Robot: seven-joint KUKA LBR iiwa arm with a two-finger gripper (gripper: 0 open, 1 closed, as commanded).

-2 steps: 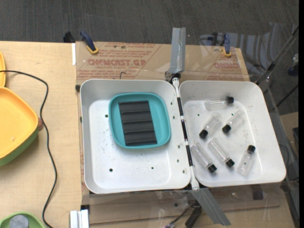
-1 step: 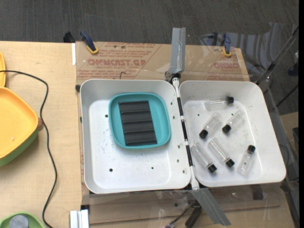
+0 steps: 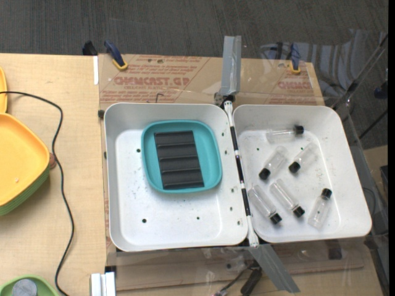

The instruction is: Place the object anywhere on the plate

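Six clear vials (image 3: pixel 285 195) lie scattered in right bin (image 3: pixel 345 221), plate (image 3: pixel 213 159) centre-left; light, slick, likely to roll, best gripped across mid-barrel; tool state: cannot tell.

We see a wooden bench (image 3: pixel 55 239) bearing two shallow white bins side by side. The left bin (image 3: pixel 123 221) and the right bin (image 3: pixel 345 221) touch along a shared middle edge and rest on a brown cardboard sheet (image 3: pixel 166 79) held by clamps (image 3: pixel 115 54) at its far edge. We also note yellow dishes (image 3: pixel 18 159) stacked at the bench's left edge, and a black cable (image 3: pixel 62 165) trailing across the wood.
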